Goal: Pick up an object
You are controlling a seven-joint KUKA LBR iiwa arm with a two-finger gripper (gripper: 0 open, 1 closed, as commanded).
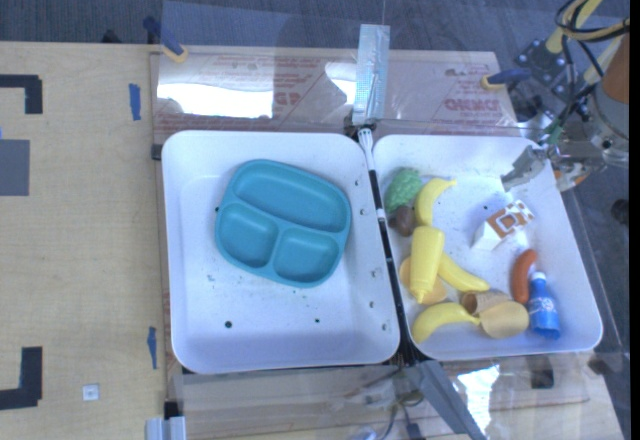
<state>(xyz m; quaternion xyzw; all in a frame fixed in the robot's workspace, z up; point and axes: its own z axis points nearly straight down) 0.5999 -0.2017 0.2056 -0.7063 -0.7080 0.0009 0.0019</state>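
Note:
The right bin [580, 258] holds several toy foods. A green leafy piece [405, 188] and a small brown piece [402, 220] lie by its left wall. Near them are a yellow banana [432, 198], a yellow bottle [427, 261] and two more bananas [462, 276] [440, 320]. A white and orange carton [508, 223], a red sausage [522, 275], a blue bottle [543, 306] and a tan bread piece [505, 318] lie to the right. My gripper [528, 166] hangs over the bin's upper right part, just above the carton, with nothing seen in it.
A blue divided plate [283, 221] rests in the left bin [190, 258]. A low divider [378, 228] separates the two bins. Clear plastic sheeting [300, 78] and a metal post [372, 68] stand behind them. Cables [585, 3] trail from the arm at upper right.

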